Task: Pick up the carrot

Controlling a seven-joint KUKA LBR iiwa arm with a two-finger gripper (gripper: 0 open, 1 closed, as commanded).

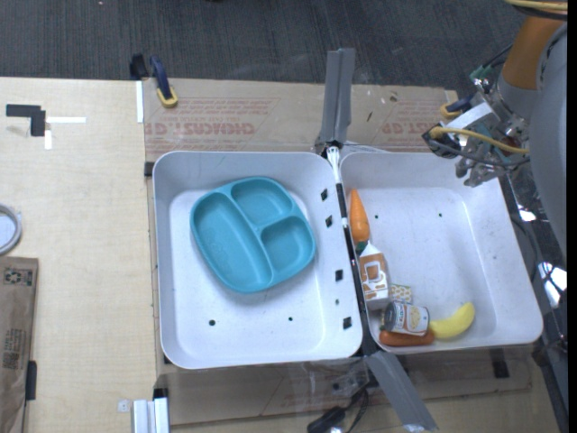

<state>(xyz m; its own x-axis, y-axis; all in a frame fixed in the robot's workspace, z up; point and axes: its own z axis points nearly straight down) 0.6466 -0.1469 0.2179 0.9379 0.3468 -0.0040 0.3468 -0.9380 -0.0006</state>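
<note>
Carrot (pixel 359 216) is lying in the right bin (pixel 469 242), tucked against its left wall, pointy end aimed at the far side. Just below it along that wall sits a small carton (pixel 373 276), then a can (pixel 405 317) on its side, a red-orange sausage-looking thing (pixel 403 338) and a banana (pixel 453 322) near the front edge. The left bin (pixel 180 332) has 1 blue divided plate (pixel 253 234) in it. The end effector (pixel 478 165) hangs over the right bin's far right corner, well apart from the carrot; honestly can't tell if it's open or closed. Both bins sit on the desk (pixel 72 242).
</note>
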